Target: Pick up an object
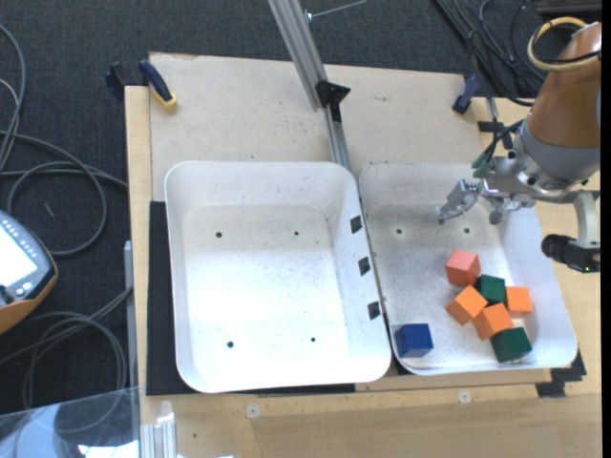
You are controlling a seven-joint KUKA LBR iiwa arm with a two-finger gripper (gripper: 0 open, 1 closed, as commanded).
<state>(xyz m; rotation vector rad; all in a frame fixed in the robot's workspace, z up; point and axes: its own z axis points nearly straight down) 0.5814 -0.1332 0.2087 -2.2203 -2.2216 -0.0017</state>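
Observation:
In the right bin lie several blocks: a salmon block, an orange block, a dark green block, another orange block, an orange block, a green block and a blue block at the front left corner. My gripper hangs over the back of the right bin, behind the salmon block, open with nothing between its fingers.
The left bin sits beside the right one. A metal pole rises at a slant from the back of the bench. Clamps sit at the bench's back corners, and cables lie on the floor around it.

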